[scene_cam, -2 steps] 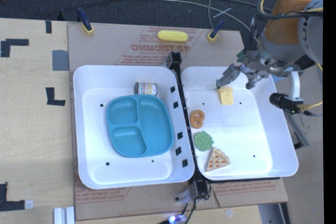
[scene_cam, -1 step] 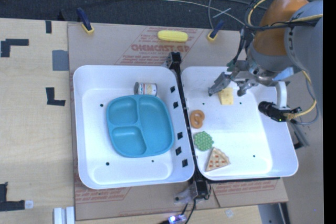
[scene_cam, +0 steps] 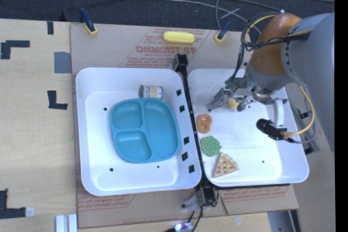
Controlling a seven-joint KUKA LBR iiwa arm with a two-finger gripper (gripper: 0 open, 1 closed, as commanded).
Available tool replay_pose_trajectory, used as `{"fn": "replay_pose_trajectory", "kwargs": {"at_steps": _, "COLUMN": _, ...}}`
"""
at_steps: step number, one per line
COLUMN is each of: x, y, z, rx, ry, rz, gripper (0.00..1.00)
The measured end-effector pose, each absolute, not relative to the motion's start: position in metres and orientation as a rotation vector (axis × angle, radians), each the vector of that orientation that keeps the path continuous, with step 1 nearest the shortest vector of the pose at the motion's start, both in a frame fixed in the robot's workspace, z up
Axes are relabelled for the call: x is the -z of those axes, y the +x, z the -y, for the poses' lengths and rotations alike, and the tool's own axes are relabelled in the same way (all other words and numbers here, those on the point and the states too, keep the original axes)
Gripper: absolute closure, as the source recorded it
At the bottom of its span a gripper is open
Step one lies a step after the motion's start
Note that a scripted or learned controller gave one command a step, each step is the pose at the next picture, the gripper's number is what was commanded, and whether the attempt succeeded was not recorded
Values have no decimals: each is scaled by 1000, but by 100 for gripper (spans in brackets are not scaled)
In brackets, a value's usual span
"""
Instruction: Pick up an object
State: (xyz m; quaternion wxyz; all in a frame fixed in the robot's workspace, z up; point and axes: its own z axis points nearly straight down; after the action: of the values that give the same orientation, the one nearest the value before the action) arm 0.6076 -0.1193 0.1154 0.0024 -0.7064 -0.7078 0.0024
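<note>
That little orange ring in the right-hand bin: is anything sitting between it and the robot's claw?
Nothing visible blocks it. The gripper hangs over the upper part of the right bin, and the orange ring lies below and to its left on bare white floor. The green round piece and pizza slice lie further down, off that path.
</note>
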Motion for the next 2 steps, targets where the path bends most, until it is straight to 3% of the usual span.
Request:
{"fn": "replay_pose_trajectory", "kwargs": {"at_steps": 1, "x": -129, "y": 609, "z": 119, "rx": -3, "ry": -2217, "rz": 2224, "gripper": 100}}
{"fn": "replay_pose_trajectory", "kwargs": {"at_steps": 2, "x": -187, "y": 602, "z": 123, "rx": 2, "ry": -2222, "rz": 2224, "gripper": 100}}
